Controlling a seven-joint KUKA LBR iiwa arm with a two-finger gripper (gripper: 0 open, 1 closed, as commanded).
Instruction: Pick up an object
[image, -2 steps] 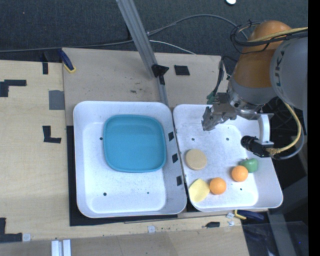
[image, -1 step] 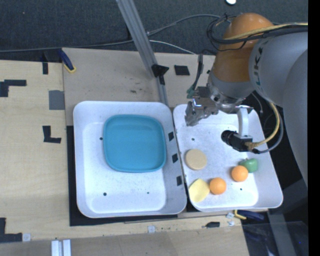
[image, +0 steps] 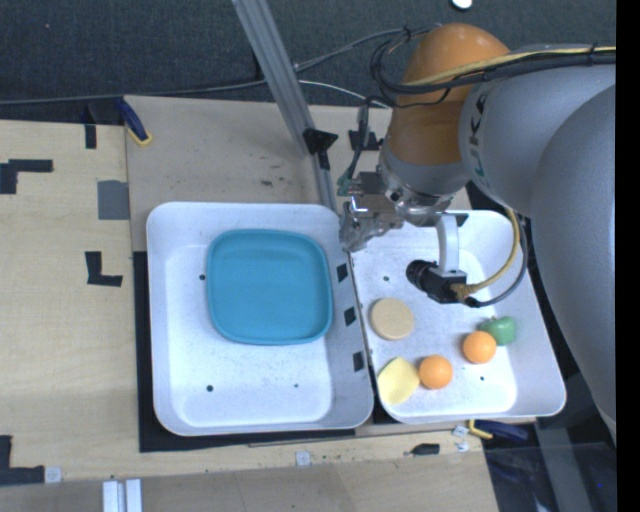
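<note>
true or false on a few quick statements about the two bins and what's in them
1. A blue plate lies in the left bin. True.
2. Two orange balls sit in the right bin. True.
3. The yellow piece lies on the blue plate. False: it is in the right bin, beside an orange ball.
4. The round tan disc is stacked on the green item. False: they lie apart.
5. The claw is over the blue plate's middle. False: it is near the divide between the bins.
</note>
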